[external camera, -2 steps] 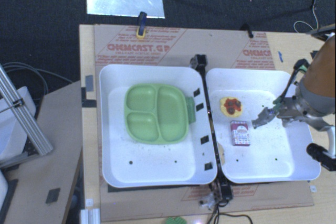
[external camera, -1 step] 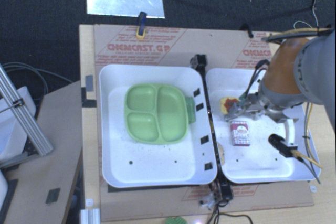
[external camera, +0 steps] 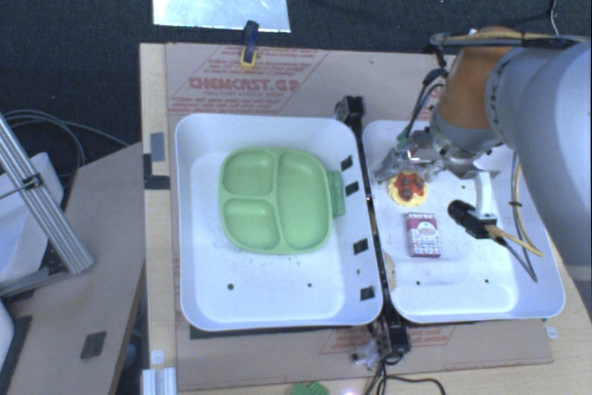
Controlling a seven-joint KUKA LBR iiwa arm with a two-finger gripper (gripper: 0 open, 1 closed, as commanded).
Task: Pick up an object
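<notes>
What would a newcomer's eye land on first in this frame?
The pale green divided tray in the left bin stands out first. Next comes the grey arm reaching in from the right, its end effector low over a small red and yellow object in the right bin. A small red and white box lies just nearer the camera.
</notes>
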